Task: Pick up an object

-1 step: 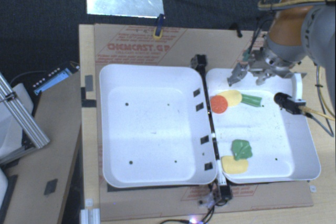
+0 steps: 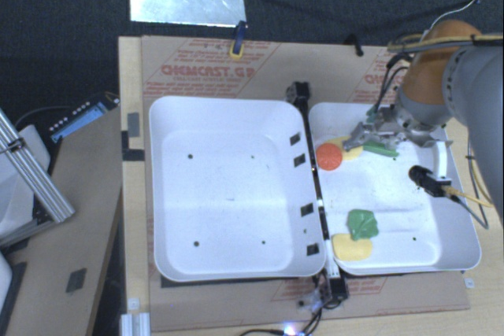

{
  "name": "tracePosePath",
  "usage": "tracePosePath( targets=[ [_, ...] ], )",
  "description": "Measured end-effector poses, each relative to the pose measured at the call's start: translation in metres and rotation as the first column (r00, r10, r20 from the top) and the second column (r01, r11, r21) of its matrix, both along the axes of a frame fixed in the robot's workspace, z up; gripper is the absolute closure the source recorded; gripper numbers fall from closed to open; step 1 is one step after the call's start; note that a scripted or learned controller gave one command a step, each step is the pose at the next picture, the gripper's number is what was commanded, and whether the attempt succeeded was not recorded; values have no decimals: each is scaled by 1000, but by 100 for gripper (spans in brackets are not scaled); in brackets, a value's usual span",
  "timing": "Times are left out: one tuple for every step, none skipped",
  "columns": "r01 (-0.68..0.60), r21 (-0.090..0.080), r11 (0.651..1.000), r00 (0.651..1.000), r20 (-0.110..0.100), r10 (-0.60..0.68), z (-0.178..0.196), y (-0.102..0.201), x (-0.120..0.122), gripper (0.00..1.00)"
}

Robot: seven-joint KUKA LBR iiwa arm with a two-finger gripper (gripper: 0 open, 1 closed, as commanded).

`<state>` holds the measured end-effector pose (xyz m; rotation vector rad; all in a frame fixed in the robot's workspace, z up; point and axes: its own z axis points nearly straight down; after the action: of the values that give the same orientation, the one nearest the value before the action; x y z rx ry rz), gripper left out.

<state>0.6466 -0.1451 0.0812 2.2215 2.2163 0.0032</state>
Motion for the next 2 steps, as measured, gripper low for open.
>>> tracePosePath(
  targets=[
    [-5,0,1000,1000,5,5,17,3,2,100],
    [-11,2,1000,1000,1,11,42,58,24,100]
  ],
)
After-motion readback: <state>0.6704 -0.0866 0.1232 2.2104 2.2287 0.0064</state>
